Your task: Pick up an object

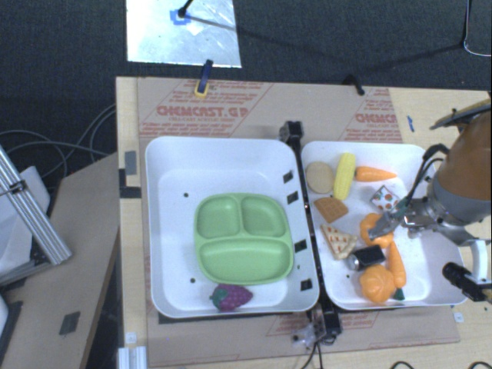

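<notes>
Arm [461, 183] comes in from the right edge, orange band visible, wrist over the right bin [411, 154]. Gripper [387, 227] sits low in the middle of that bin, fingers spread open, nothing clamped between them; tips are right at an orange piece [370, 225], touching or just above, can't tell which. Around it in the right bin: tan round [320, 177] and corn [344, 175] at upper left, carrot [375, 174] just right of the corn, small white patterned item [384, 199] below the carrot, cracker [331, 208] and waffle wedge [338, 241] along the left side, dark can [366, 257] lying below the gripper, second carrot [396, 261] beside it, orange pepper [376, 284] at the bottom. Left bin [165, 198] holds a green divided plate [244, 238] in the middle and purple grapes [231, 297] at the bottom edge, just below the plate. Both bins sit on cardboard [231, 106].
</notes>
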Robot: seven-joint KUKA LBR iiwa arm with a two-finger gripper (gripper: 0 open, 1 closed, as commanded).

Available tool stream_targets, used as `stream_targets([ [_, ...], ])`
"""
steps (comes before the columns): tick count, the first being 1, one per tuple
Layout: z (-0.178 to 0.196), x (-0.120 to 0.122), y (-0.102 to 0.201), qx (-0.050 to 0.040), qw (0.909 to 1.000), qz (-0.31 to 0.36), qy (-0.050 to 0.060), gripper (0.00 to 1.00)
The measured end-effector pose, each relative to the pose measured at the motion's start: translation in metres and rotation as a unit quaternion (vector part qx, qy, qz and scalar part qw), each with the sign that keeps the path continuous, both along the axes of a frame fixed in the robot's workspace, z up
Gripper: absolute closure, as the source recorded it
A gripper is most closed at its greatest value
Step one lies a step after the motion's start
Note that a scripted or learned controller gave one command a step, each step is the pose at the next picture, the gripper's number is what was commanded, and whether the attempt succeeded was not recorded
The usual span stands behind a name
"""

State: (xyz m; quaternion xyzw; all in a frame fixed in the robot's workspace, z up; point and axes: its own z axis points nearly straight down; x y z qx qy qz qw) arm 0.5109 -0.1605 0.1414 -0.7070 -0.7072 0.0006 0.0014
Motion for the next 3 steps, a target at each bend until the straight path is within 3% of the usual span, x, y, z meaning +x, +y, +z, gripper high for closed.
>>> stream_targets([
  [1, -0.052, 0.0, 0.0, 0.0, 1.0, 0.0, -0.001, 0.0],
  [2, -0.039, 0.001, 0.0, -0.001, 1.0, 0.0, -0.003, 1.0],
  [3, 0.007, 0.003, 0.008, -0.0011, 1.0, 0.002, -0.004, 1.0],
])
